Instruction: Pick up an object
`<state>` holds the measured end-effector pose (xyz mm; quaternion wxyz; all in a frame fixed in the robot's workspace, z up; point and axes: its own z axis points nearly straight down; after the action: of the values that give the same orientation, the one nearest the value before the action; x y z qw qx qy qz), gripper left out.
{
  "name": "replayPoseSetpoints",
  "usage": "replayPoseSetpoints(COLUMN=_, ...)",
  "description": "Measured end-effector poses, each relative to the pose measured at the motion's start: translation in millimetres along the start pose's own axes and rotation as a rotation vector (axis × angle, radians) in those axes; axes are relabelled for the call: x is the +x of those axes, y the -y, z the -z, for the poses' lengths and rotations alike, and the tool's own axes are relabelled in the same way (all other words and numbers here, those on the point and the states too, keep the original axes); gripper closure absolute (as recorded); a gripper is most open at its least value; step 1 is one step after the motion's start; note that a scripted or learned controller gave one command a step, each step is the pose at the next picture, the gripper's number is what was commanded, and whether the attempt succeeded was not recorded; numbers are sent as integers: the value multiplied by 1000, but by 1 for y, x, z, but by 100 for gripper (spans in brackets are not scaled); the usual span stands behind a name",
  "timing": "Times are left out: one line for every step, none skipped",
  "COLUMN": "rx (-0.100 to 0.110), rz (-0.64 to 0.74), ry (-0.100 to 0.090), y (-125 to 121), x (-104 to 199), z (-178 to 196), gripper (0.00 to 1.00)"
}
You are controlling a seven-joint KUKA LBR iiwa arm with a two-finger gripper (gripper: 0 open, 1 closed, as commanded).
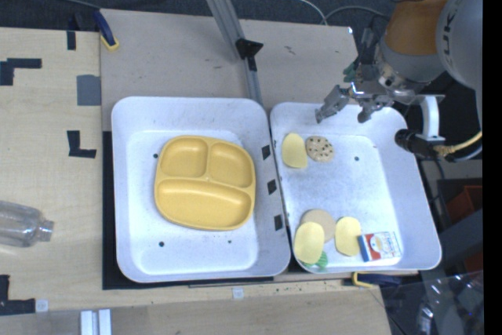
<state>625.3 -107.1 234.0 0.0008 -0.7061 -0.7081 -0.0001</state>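
The gripper (345,111) hangs spread wide, holding nothing, above the right bin (392,169). Nearest target: speckled cookie (318,147) (likely light, rigid, thin); grasp across its edges.

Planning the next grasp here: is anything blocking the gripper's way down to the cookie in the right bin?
Nothing visible does. The gripper, fingers open, hovers above the right bin's far edge. The cookie lies in the open, with a yellow piece touching its left side.

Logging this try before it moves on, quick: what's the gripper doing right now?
Gripper: open, fingers spread, holding nothing, above the far edge of the right bin, near the cookie.
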Motion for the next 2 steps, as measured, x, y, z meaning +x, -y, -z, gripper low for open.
replayPoseSetpoints(rx=0, rz=3, ry=-2, y=0, x=2, z=10, gripper=100)
replayPoseSetpoints(rx=4, rz=-1, ry=2, y=7, x=21, z=-26, gripper=100)
